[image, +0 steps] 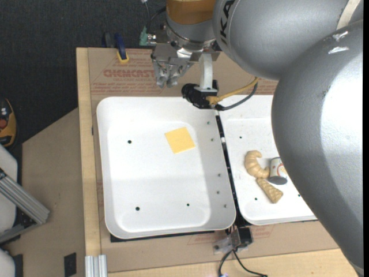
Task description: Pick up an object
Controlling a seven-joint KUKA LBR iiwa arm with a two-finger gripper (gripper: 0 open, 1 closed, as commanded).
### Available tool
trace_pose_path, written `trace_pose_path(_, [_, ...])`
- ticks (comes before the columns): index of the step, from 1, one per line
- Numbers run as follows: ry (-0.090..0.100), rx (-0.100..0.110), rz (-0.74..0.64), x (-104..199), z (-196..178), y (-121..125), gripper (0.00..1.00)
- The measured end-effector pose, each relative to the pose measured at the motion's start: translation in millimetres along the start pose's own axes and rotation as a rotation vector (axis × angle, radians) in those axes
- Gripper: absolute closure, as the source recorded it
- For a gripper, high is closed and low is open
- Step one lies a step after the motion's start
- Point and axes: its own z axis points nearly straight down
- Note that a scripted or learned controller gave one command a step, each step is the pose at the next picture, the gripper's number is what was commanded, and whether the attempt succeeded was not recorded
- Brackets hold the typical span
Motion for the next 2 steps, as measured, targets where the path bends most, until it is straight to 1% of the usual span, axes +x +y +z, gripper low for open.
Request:
trace_pose_path(1, [0.008, -0.029, -0.002, 38.4, -137.4, 0.5, 1.0])
trace_pose_path(2, [-0.002, 0.0, 0.003, 36.2, 16.8, 0.2, 1.0])
